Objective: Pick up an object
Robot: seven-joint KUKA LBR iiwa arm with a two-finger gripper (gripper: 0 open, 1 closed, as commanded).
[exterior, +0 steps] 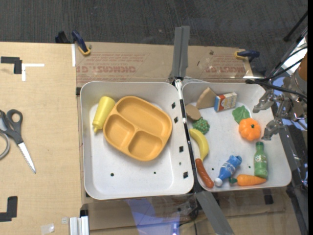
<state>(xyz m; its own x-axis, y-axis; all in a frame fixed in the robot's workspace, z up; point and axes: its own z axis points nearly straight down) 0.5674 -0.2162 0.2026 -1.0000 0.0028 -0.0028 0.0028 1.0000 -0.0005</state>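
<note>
Pumpkin (250, 129), small orange toy, sits in right bin (279, 175) nr far-right wall. Pincer (272, 114) just beside it at rim, fingers spread, holding nothing; prob. lining up approach. Green bottle (260, 160) nearer cam.

One fixed camera looks down from above the bench at a slant, set well back, so both white bins fit whole in the picture. The left bin (93, 180) sits at centre, the right bin (281, 177) toward 3 o'clock. Dark floor runs across 12 o'clock, so the far side of the scene lies there and the near bench edge at 6 o'clock. The wooden bench top (39, 131) with scissors (17, 136) fills 9 o'clock. The arm's gripper (272, 115) comes in at 3 o'clock
</note>
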